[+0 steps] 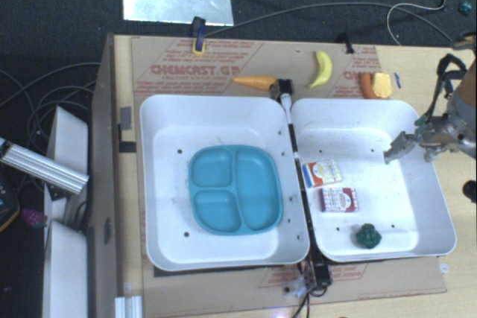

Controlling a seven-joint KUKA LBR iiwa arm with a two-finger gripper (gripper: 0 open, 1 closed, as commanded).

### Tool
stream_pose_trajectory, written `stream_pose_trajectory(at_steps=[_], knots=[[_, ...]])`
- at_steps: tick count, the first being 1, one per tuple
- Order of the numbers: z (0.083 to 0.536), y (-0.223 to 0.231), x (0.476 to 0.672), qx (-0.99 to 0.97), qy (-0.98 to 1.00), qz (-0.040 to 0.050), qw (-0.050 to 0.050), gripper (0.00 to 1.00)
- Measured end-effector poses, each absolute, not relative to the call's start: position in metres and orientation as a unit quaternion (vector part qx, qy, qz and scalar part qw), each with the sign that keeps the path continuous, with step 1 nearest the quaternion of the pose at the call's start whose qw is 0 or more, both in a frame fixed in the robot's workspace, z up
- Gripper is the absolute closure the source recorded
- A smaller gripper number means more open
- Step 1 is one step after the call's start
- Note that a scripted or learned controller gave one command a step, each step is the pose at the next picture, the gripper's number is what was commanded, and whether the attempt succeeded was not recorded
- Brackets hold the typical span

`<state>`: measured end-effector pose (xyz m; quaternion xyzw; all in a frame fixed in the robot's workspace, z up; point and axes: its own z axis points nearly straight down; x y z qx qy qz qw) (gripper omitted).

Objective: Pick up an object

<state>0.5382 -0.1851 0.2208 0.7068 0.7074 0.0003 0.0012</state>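
Note:
The right bin (417,182) holds a small white carton with red and blue print (322,173), a small red carton (338,199) just in front of it, and a dark green lumpy object (367,236) near the front wall. My gripper (390,153) reaches in from the right over the right bin's back right part. It hangs above the bin floor, to the right of and behind the two cartons, and touches none of the objects. Nothing shows at its tip.
The left bin (168,160) holds a blue divided plate (235,188). On the cardboard behind the bins lie a carrot (255,82), a banana (322,69) and an orange-yellow item (376,85). A black divider clip (284,90) sits between the bins.

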Motion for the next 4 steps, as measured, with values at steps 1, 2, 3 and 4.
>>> stream_pose_trajectory(at_steps=[1,2,3,4], knots=[[0.202,-0.206,0.573,0.706,0.708,0.0004,0.001,0.00],[0.162,-0.162,0.546,0.706,0.708,0.0002,0.000,0.00],[0.166,-0.145,0.487,0.707,0.708,0.0004,0.001,0.00],[0.126,-0.136,0.486,0.707,0.707,-0.0001,0.000,0.00]])
